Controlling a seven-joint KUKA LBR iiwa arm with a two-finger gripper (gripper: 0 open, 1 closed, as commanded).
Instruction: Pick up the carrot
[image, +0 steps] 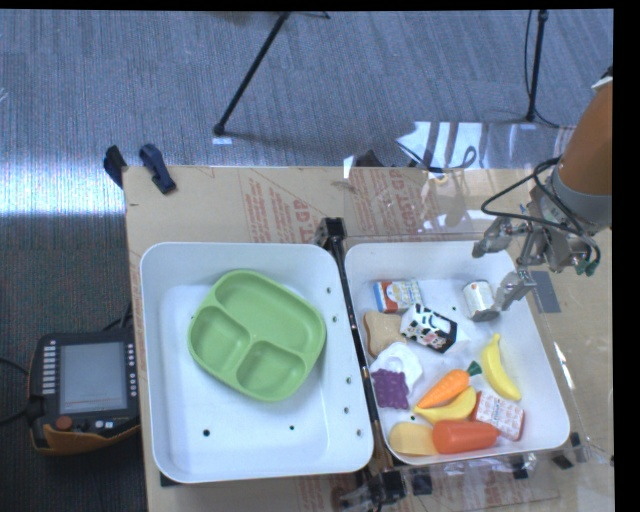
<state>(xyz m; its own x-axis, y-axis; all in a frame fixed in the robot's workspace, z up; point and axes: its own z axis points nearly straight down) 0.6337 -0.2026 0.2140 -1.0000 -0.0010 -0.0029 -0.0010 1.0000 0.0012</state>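
- Two white bins sit side by side on the bench (250, 195); at the near edge of the right bin (553, 360) lie a red-orange sausage-like piece (464, 436), a pale yellow piece (410, 438) and a red-and-white packet (499, 415)
- Just behind them the carrot (445, 387) lies at a slant, green top toward the banana (499, 368), resting against a yellow piece (449, 408) on its near side
- Left of the carrot is a purple-and-white item (392, 380), with a tan slice (380, 331) behind it
- The left bin (165, 290) holds a green divided plate (257, 335)
- Farther back in the right bin: a black-and-white carton (429, 328), a small blue-and-orange box (398, 294) and a silver can (479, 298)
- The claw (512, 292) hangs over the far right part of that bin, beside the can, well apart from the carrot; nothing is between its fingers, and I cannot tell how wide they stand
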